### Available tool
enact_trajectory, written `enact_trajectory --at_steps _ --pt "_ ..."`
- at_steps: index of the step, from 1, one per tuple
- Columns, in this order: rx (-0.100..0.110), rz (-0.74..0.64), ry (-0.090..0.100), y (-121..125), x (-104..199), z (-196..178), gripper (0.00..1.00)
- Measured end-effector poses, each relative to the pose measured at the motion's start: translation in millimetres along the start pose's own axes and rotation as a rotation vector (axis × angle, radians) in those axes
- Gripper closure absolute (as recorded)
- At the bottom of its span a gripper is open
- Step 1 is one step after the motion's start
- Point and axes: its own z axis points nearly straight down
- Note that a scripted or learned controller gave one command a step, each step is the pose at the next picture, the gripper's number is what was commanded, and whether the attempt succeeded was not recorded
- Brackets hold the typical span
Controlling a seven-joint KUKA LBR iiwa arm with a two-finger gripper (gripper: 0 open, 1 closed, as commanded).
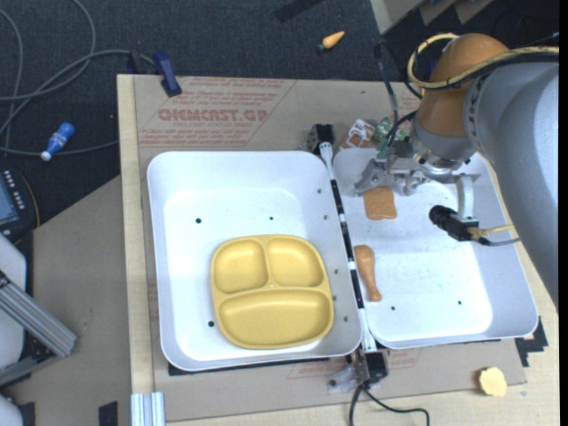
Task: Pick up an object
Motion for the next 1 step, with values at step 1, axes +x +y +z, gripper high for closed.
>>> enact_trajectory --at_steps 1 --pt "0.0 0.0 0.0 6.7 0.9 0.0 0.0"
